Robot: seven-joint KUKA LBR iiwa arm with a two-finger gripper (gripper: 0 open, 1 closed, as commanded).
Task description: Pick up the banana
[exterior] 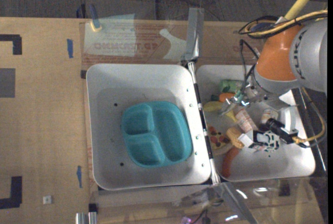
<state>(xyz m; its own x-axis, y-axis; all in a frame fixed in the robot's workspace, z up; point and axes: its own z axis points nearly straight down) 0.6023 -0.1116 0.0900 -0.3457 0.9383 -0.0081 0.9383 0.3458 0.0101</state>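
- Tool (232,105): metal fingers low over the upper left part of the right bin, tips pointing toward the divider; whether the fingers are apart or together cannot be told, and nothing is plainly seen between them.
- Arm (294,59): grey with an orange band, entering from the right above the right bin, cables looped over its top.
- Banana (213,106): pale yellow, lying in the right bin against its left wall, just beside the tool's tips; contact cannot be told.
- Right bin (291,166): white, shallow, crowded with small toy foods.
- Orange piece (226,96): just above the tool, next to a green packet (230,85).
- Pizza slice (218,138): below the banana, near the left wall.
- Sausage (231,159): reddish-brown, long, at the lower left of the right bin.
- Left bin (104,88): white, touching the right bin along the divider.
- Tray (155,133): teal, three compartments, in the middle of the left bin.
- Surface (41,114): light brown board with black and blue tape marks.
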